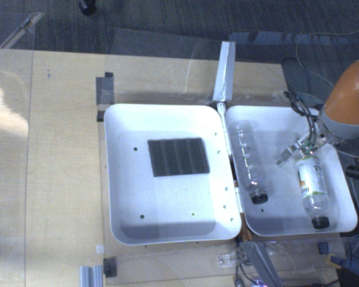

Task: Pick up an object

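Observation:
Two clear plastic bottles lie in the right bin [275, 220]. One bottle [248, 160] lies along the bin's left wall with its black cap toward the front. The other, a labelled bottle [311, 187], lies on the right side, its black cap [321, 222] near the front rim. A dark grey ridged slab [178, 156] lies flat in the middle of the left bin [125, 208]. My gripper [297, 153] hangs over the right bin just above the far end of the labelled bottle. It is open, one finger [284, 158] stuck out to the left, with nothing between the fingers.
The orange band of the arm [350, 94] looms over the right bin's far right corner, with cables beside it. A metal divider post [223, 79] stands behind the seam between the bins. Wooden bench top spreads to the left.

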